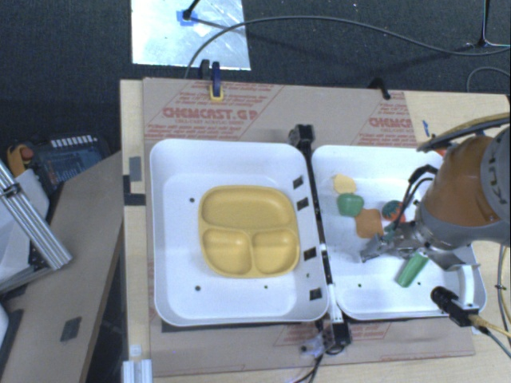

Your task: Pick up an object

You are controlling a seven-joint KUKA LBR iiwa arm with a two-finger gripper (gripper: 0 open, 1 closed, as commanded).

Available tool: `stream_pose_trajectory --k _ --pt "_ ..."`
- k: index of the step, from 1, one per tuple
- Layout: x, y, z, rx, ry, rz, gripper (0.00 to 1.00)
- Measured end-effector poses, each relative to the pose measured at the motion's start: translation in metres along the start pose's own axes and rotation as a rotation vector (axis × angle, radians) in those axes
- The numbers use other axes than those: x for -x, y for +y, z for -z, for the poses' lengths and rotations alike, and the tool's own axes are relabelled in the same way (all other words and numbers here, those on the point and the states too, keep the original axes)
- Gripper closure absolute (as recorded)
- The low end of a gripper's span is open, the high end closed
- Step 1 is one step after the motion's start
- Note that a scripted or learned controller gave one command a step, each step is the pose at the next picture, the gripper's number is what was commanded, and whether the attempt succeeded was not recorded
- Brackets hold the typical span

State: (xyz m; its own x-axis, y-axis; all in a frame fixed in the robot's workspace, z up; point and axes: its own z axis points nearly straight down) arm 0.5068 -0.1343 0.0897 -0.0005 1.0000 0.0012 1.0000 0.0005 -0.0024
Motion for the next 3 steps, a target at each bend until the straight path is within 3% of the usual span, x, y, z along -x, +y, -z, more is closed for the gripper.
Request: stream_pose_trajectory --k 1,3 --pt "0.001 0.001 0.013 0.005 -0.002 0.0 1.0" --pt "0.007 0.006 0.1 0.007 -0.003 0.004 1.0"
